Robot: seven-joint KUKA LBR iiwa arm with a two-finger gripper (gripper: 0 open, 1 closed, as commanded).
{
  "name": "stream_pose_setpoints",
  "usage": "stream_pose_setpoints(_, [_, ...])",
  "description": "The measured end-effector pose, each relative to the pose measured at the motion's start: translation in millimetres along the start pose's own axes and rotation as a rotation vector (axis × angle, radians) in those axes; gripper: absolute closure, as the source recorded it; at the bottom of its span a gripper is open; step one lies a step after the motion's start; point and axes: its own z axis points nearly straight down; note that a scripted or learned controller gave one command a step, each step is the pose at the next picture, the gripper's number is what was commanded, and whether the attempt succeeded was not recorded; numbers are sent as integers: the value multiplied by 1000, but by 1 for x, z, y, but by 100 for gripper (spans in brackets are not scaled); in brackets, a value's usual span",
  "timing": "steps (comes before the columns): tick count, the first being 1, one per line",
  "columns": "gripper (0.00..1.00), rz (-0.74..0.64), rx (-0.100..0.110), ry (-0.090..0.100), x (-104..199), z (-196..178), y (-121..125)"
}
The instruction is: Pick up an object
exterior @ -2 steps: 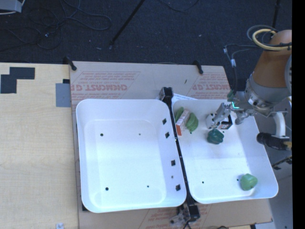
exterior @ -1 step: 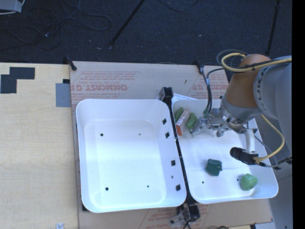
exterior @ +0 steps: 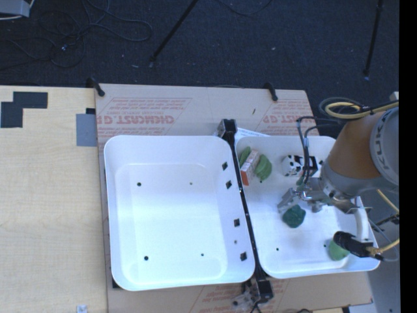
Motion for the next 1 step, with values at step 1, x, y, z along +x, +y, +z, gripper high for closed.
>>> stream_pose_setpoints(1, [100,1,-5,-1,1,-12,3])
